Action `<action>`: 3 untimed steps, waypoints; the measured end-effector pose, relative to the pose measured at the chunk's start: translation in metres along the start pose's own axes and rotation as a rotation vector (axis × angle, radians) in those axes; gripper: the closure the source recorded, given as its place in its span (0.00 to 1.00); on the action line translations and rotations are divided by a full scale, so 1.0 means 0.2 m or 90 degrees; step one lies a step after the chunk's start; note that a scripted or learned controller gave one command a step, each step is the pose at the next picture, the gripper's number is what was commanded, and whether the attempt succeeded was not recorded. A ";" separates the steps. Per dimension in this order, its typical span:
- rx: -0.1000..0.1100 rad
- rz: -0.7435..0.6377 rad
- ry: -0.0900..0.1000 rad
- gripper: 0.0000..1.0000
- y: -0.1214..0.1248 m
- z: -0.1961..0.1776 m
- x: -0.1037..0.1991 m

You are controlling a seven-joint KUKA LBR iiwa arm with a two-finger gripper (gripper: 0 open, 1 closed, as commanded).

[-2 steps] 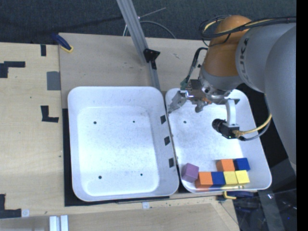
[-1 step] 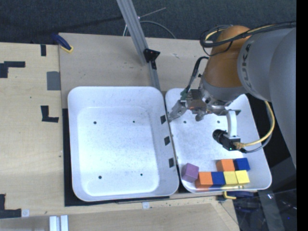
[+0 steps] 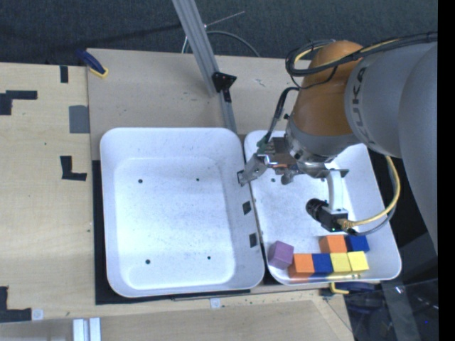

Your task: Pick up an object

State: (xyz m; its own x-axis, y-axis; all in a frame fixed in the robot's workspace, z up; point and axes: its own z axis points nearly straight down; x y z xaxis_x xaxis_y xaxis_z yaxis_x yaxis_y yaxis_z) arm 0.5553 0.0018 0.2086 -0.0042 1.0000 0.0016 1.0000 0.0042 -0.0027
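Several small blocks lie along the near edge of the right bin (image 3: 377,183). A purple block (image 3: 282,253) sits at their left end. Beside it run an orange block (image 3: 303,263), a blue block (image 3: 322,263) and two yellow blocks (image 3: 348,261). Behind those rest another orange block (image 3: 333,244) and another blue block (image 3: 357,243). My gripper (image 3: 284,168) hangs over the far left part of the right bin, well behind the blocks. The wrist and orange band (image 3: 323,91) hide its tips from above. Nothing shows in its grasp.
The left bin (image 3: 117,190) stands beside the right one, their rims meeting near the gripper. A grey pole (image 3: 199,41) slants down to the far rim between the bins. A cable (image 3: 387,197) loops from the wrist over the right bin.
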 end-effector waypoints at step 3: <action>0.004 0.002 -0.003 0.00 0.39 -0.01 0.27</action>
State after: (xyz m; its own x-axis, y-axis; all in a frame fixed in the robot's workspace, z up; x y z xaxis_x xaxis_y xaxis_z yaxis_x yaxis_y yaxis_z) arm 0.6337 0.0556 0.2110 -0.0018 1.0000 -0.0024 1.0000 0.0018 -0.0088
